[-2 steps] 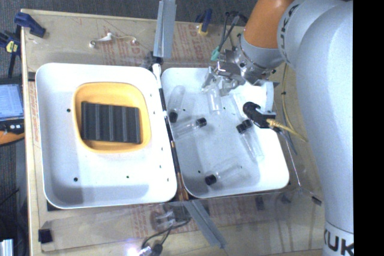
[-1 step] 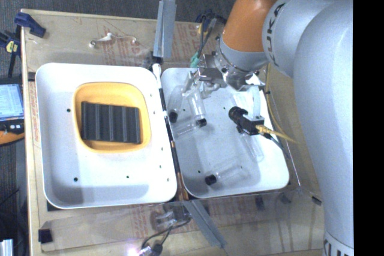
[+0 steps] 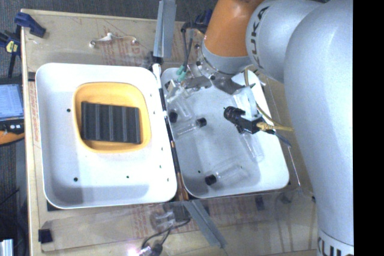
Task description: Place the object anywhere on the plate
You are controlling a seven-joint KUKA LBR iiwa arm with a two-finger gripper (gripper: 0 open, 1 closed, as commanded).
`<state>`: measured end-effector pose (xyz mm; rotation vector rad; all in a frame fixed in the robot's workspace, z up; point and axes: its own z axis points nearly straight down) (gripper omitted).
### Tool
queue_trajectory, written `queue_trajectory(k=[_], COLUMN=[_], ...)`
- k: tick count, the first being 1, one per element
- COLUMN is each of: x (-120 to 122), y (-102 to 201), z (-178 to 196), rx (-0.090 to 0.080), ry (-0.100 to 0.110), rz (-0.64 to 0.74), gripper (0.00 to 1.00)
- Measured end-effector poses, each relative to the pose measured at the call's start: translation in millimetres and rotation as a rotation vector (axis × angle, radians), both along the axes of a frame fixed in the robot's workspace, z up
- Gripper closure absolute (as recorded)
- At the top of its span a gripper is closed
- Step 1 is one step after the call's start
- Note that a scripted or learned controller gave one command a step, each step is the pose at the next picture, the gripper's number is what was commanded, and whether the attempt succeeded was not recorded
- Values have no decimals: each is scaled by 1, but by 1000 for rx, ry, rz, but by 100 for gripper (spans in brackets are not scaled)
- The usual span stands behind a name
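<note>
A yellow plate (image 3: 111,93) with a dark ridged centre lies in the left bin (image 3: 54,177). The right bin (image 3: 273,180) holds clear tube-like objects with black caps: one (image 3: 193,125) near its middle left, one (image 3: 223,175) by its front wall, and a fainter one (image 3: 252,145) to the right. My gripper (image 3: 182,82) hangs low over the far left corner of the right bin, close to the wall between the bins. Glare and clear plastic blur what lies under it.
The grey arm with its orange band (image 3: 231,21) covers the right bin's far and right side. A black cable fitting (image 3: 240,119) juts from the wrist over the bin. A metal bar (image 3: 163,27) stands at the back between the bins.
</note>
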<state>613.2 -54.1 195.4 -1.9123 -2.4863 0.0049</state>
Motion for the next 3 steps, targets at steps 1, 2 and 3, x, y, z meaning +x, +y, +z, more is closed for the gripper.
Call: queue_trajectory(k=[1,2,3], x=[26,8,8], y=[25,47,47], z=[-4,9,9], rx=[0,2,1], ry=[-6,-2,-2], rz=[250,532,532], gripper=[100,100,0])
